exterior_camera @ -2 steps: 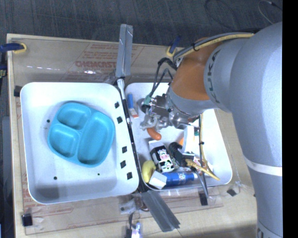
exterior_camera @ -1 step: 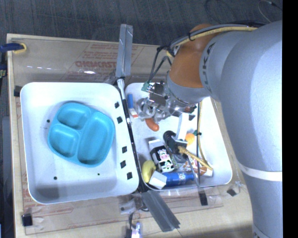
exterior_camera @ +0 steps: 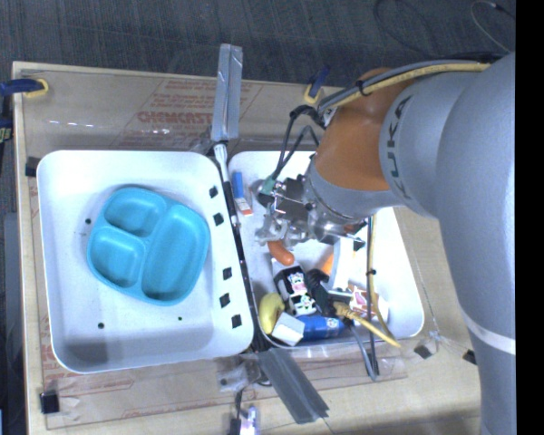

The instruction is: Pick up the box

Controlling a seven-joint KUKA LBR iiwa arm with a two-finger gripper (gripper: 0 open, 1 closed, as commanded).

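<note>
The arm [exterior_camera: 417, 152] reaches in from the right and hangs low over the right bin [exterior_camera: 408, 279], its orange band sitting above the bin's far half. The gripper [exterior_camera: 286, 220] is down among the clutter near the bin's left wall, but whether it is open, closed or gripping anything cannot be told from this slanted view. Just below it lies an orange piece [exterior_camera: 281, 254]. Nearer the front edge sits the box [exterior_camera: 295, 290], small and dark with a white picture on it, resting in the pile, apart from the gripper. Beside it are a yellow fruit [exterior_camera: 270, 311], a blue tube [exterior_camera: 326, 327] and a white block [exterior_camera: 287, 333]. Over in the left bin [exterior_camera: 63, 243], a blue divided tray [exterior_camera: 150, 244] lies flat, well apart from the action.
</note>
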